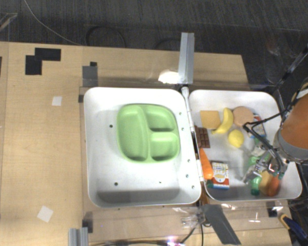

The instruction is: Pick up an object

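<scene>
The robot arm is grey, with a big round orange band that looks smooth and a little shiny. Thin black cables loop out from it and run along its side. The end effector is small and made of silver metal and black parts, with thin wires and tiny bits of green on it.

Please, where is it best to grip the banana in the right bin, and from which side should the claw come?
Probably grip the banana across its middle, coming straight down from above. It lies flat and curved, wedged between the bread slice and the round pinkish piece, with a lemon at its lower end. The middle is its narrowest reachable span; a sideways approach would bump these neighbours.
</scene>
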Robot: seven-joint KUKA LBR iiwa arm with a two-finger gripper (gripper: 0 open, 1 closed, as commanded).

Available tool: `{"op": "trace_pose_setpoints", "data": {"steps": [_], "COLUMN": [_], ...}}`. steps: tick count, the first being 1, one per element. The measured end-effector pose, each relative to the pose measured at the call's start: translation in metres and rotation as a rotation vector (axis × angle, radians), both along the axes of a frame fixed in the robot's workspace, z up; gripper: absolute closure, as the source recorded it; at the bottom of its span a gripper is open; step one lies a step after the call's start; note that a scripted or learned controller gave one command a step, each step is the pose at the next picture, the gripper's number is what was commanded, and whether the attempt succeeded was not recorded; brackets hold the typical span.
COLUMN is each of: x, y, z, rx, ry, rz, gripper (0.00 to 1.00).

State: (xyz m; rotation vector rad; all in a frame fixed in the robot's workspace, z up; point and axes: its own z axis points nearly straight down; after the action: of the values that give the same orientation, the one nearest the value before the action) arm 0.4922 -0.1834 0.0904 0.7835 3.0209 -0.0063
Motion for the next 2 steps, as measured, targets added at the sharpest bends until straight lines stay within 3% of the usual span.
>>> {"op": "trace_pose_setpoints", "data": {"steps": [1,2], "x": [0.000,0.009], "y": [0.012,0.014], "z": [0.000,0.015], "rx": [0.002,-0.003], "ry": [0.000,-0.031], "rz": [-0.058,-0.050], "gripper": [0.00,1.00]}}
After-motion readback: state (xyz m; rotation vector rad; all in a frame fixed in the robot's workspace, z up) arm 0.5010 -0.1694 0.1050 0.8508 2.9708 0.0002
